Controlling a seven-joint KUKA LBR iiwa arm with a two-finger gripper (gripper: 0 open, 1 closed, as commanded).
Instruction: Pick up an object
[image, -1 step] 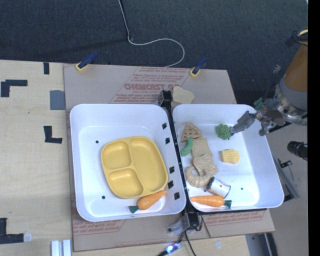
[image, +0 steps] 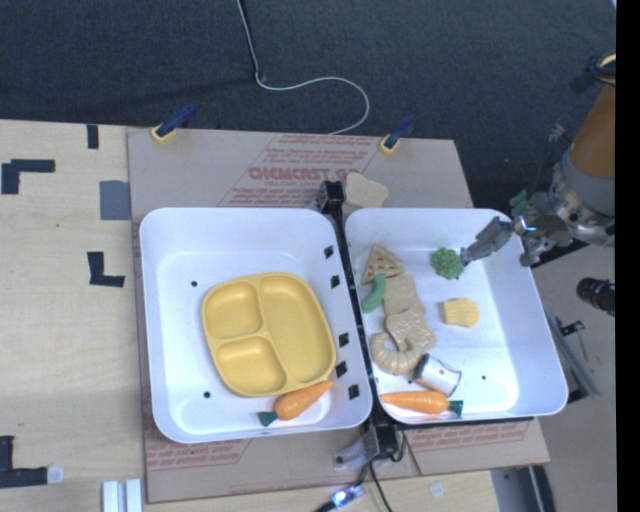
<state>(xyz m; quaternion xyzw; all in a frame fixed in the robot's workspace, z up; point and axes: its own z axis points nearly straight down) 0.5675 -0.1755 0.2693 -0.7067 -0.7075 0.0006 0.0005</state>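
The right bin (image: 520, 330) holds several toy foods. A green broccoli (image: 448, 263) lies near its far right side, with a yellow chunk (image: 460, 313) just in front of it. Along the bin's left side are a tan wedge (image: 380, 264), a green pod (image: 374, 294), two beige bread pieces (image: 404, 310) and a curled pastry (image: 392, 355). A small white can (image: 437, 375) and an orange carrot (image: 415, 402) rest by the near wall. My gripper (image: 490, 241) reaches in over the bin's right rim, its tip right beside the broccoli.
In the left bin (image: 165, 300) sit a yellow divided plate (image: 267, 332) and a second carrot (image: 302, 400) at the near wall. A beige piece (image: 366, 189) lies on the cardboard behind the bins. The divider wall (image: 347, 300) separates both bins.
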